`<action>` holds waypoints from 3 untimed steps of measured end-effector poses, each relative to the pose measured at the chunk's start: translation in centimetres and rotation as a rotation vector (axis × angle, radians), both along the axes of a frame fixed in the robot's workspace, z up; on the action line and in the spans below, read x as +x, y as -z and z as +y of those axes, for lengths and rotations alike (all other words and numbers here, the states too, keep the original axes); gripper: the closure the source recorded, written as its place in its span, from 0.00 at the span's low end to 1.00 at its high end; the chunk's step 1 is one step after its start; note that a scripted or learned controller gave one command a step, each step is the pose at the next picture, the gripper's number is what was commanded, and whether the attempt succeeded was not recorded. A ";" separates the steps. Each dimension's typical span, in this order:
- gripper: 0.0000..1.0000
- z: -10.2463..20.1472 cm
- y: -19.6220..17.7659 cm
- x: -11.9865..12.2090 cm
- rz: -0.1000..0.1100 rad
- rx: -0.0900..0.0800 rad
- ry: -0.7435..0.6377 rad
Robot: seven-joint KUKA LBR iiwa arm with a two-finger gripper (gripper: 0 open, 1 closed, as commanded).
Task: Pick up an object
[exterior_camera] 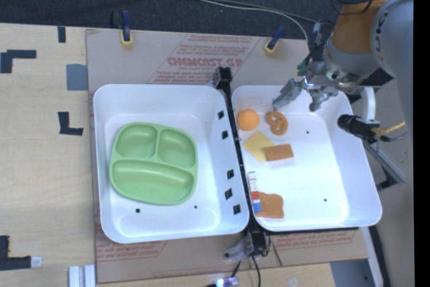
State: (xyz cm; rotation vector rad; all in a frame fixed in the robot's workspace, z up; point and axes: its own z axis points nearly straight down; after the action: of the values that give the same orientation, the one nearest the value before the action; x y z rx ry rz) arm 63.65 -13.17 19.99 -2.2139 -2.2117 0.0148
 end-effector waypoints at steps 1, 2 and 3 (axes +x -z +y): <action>0.00 0.0 -0.8 0.3 -0.014 -0.002 -0.003; 0.00 0.8 4.6 1.0 -0.009 -0.002 -0.003; 0.00 0.4 8.7 0.6 -0.012 -0.011 0.000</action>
State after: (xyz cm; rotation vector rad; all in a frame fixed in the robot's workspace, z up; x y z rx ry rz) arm 64.22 -12.74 11.29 -2.2251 -2.2231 0.0138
